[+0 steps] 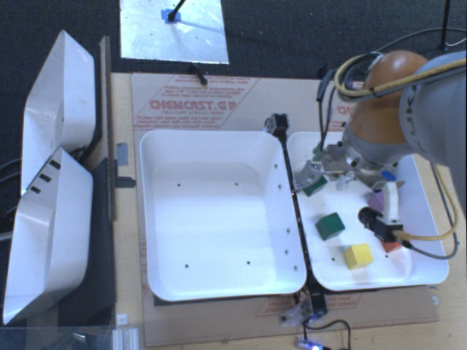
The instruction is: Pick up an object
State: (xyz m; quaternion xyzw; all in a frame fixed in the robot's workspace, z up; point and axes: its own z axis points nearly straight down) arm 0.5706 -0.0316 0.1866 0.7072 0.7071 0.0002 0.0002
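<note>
Tool [312, 175] hanging low in the right bin [408, 275], dark green piece [316, 187] lying at its tip.

The arm [427, 115] is reaching in from the right and covering the bin's upper part. The tool is sitting just beside the bin's left wall, so the wall is crowding it on that side. Whether the tool is clenched, released or grasping the dark green piece, I cannot tell. A green block [330, 225] is lying near, just below the piece. A yellow block [358, 256] is lying lower still. A purple piece [375, 198], a blue piece [389, 174] and a red piece [392, 247] are lying further right, partly hidden under the arm. The left bin [219, 217] is standing alongside on the surface [124, 217].
</note>
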